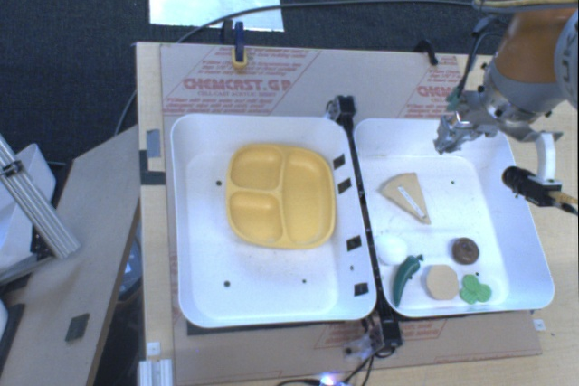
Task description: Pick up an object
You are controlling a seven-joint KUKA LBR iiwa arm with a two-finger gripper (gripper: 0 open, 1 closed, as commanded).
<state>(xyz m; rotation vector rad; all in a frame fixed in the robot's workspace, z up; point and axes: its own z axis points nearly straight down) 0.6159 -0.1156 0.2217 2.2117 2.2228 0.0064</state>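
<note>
My gripper (446, 140) hangs over the far edge of the right bin (516, 240), with nothing visible between its fingers. In that bin lie a tan wedge (406, 195) near the middle, a white ball (392, 248), a green pepper (406, 276), a tan disc (442, 282), a brown round piece (465, 250) and a green leafy piece (475, 290). The wedge is the nearest of them, below and left of the gripper. The rest sit along the bin's near side.
The left bin (194, 221) holds a yellow divided plate (280, 194). A black ridge with clips (355, 203) separates the two bins. The arm comes in from the upper right.
</note>
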